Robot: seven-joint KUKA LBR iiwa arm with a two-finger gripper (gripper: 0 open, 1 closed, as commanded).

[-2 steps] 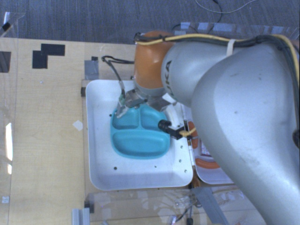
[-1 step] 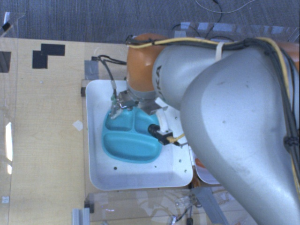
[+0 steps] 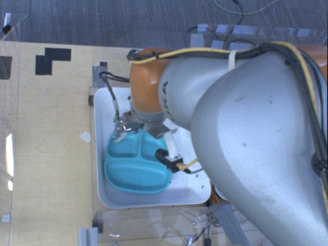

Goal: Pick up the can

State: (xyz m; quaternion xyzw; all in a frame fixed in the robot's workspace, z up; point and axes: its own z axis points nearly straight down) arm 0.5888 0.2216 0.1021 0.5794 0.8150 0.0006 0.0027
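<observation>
I cannot make out the can under my own bulk. My gripper (image 3: 134, 123) hangs over the upper end of a blue sectioned plate (image 3: 134, 165) lying along the left wall of the white bin (image 3: 154, 199); its state I cannot tell.

Single fixed camera above bench (image 3: 46, 152), slanted downward, arm (image 3: 246, 127) close.
</observation>
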